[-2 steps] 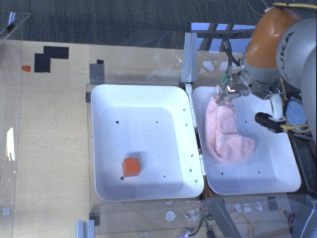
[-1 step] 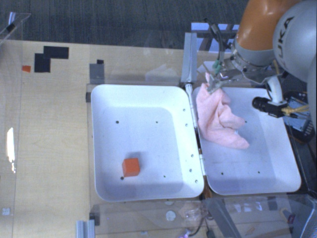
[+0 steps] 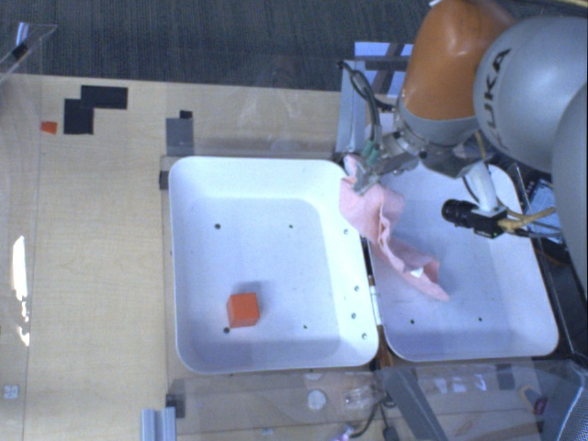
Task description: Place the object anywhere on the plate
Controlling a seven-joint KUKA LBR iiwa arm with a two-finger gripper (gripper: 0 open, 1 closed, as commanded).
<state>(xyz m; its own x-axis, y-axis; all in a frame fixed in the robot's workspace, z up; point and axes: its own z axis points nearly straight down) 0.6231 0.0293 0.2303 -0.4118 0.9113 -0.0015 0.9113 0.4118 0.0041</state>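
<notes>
We take the left bin [image 3: 262,265] as landmark. An orange cube [image 3: 243,310] rests on its floor, toward the near-left corner. At this bin's far-right corner the gripper [image 3: 372,168] has its fingers pinched on the top edge of a pink cloth [image 3: 386,237]. The cloth hangs from the fingers and trails right of the landmark into the right bin [image 3: 478,292], its lower end lying on that bin's floor. Both bins sit on the wooden surface [image 3: 92,274].

Pale wood bench [image 3: 92,274]; dark grey carpet floor [image 3: 202,26] beyond; black tape marks [image 3: 92,107] near bench's far edge.
</notes>
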